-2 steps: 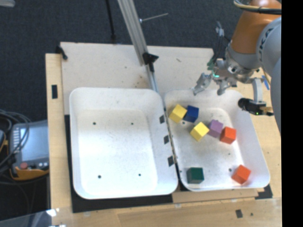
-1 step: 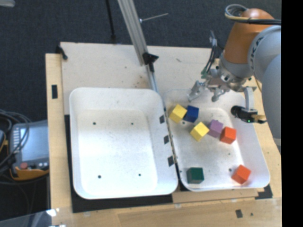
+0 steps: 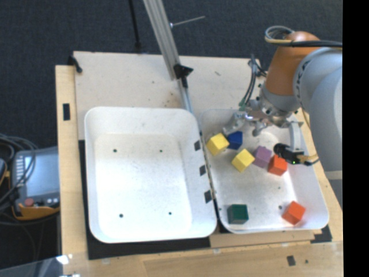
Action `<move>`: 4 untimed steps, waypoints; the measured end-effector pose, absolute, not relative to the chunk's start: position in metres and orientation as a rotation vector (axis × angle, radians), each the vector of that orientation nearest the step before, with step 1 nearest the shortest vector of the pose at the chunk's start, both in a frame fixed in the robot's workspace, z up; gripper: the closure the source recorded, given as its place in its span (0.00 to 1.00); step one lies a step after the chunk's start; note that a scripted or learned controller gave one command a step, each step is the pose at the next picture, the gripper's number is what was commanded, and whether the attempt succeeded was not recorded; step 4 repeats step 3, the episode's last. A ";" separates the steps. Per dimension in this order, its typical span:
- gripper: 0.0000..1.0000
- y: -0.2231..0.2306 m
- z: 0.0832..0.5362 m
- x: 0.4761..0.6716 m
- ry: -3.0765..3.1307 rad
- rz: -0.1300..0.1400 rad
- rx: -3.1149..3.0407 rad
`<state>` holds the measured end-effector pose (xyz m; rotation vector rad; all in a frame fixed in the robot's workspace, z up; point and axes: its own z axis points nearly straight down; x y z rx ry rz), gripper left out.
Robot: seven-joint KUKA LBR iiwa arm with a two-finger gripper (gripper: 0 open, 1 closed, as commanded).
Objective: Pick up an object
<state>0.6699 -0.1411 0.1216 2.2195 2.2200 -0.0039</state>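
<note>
The right bin (image 3: 311, 198) holds several small cubes. A yellow cube (image 3: 217, 144) and a blue cube (image 3: 234, 139) touch near its back left. Toward the middle lie a second yellow cube (image 3: 243, 160), a purple cube (image 3: 263, 155) and an orange cube (image 3: 277, 165) in a loose row. Another orange cube (image 3: 294, 212) and a green cube (image 3: 237, 213) rest near the front wall. My gripper (image 3: 249, 123) hangs over the back of this bin, just right of and behind the blue cube, with no cube seen in it.
The left bin (image 3: 144, 175) lies beside the right one, sharing a narrow divide with black clips (image 3: 203, 169). A slanted metal post (image 3: 164, 36) rises behind the bins. The grey arm (image 3: 311, 85) covers the right bin's back right corner.
</note>
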 end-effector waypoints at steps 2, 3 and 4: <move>1.00 -0.143 0.115 0.674 2.214 0.010 2.216; 1.00 -0.147 0.179 0.679 2.217 0.008 2.215; 1.00 -0.147 0.179 0.679 2.217 0.008 2.215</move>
